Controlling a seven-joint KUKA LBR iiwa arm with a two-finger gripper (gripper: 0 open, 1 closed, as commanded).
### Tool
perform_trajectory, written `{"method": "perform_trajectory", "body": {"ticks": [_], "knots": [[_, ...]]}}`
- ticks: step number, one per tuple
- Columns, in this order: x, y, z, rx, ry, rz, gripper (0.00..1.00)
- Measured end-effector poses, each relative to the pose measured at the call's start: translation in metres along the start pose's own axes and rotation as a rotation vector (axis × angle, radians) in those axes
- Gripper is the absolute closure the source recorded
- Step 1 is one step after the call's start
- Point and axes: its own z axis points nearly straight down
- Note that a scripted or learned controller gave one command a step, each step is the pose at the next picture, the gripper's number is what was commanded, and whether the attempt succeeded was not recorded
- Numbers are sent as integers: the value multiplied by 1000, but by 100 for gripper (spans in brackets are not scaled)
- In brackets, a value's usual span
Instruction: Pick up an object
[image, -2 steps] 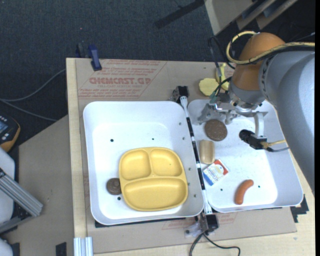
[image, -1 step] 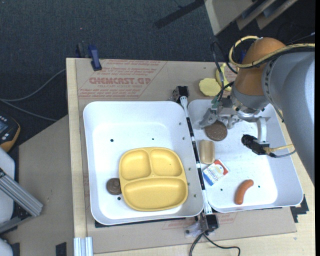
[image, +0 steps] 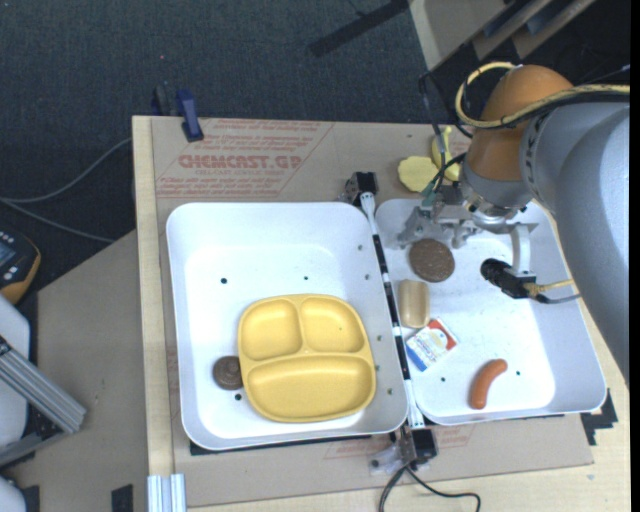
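1 sausage (image: 487, 384), 1 tray (image: 304, 356) (yellow), 2 brown discs (image: 432, 260).

robotics lab | grey arm (image: 590, 190) | two white bins (image: 270, 240) | cabled bench (image: 240, 160)

In the right bin (image: 560, 390) lie a flat brown round disc (image: 432, 260) near its back left, a tan cylinder (image: 413, 302) just in front of it along the left wall, a small white packet (image: 431, 345) with red and blue print, and an orange-brown sausage (image: 487, 383) lying at a slant near the front.
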Motion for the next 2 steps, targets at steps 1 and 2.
{"method": "perform_trajectory", "body": {"ticks": [1,2], "knots": [[1,-27,0,7,1,3,0],[2,-25,-11,2,1,2,100]]}}
